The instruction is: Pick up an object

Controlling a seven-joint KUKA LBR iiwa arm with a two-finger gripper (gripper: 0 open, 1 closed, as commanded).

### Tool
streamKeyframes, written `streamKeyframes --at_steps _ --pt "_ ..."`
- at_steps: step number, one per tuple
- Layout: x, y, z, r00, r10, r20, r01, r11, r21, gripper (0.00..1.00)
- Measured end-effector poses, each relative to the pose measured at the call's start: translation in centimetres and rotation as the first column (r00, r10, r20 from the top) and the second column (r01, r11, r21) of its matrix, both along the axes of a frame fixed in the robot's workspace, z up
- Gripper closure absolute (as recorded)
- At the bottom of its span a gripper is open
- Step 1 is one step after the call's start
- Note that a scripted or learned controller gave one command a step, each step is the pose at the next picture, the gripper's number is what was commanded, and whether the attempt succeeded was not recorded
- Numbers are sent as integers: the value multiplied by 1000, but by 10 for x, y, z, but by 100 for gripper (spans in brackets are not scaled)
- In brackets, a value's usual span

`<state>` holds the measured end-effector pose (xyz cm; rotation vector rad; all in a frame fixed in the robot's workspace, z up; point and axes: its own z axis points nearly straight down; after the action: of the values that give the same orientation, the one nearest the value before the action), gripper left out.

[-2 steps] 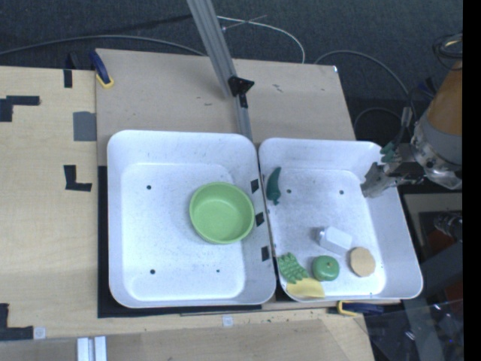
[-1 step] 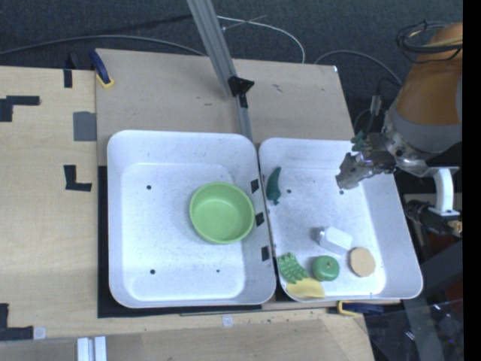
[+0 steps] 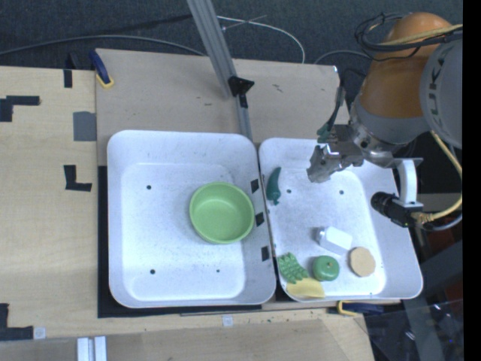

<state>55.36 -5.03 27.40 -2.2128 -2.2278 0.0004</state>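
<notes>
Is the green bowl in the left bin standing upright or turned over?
Upright. The green bowl shows its open mouth and hollow inside, resting on the floor of the left bin.

Arm comes in from the right side of the view, upper right corner. Grey body w/ big orange band above the wrist, band sits high near the top edge. Below it the grey wrist section angles down and to the left. Gripper hangs at the end of the wrist, pointing down-left, metal-grey, small teal bit on its upper side. Nothing visible between its tips. Fingers too small and foreshortened to judge. Black cables loop over the top of the orange band; a white bracket w/ black fitting sticks out below the wrist, lower right.
</notes>
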Motion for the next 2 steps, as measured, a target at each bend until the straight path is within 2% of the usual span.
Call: streamKeyframes --at_steps 1,2 --pt "22 41 -18 1000 -1 -1 1 1000 -1 100" --pt "31 82 -28 1000 -2 -1 2 1000 -1 100"
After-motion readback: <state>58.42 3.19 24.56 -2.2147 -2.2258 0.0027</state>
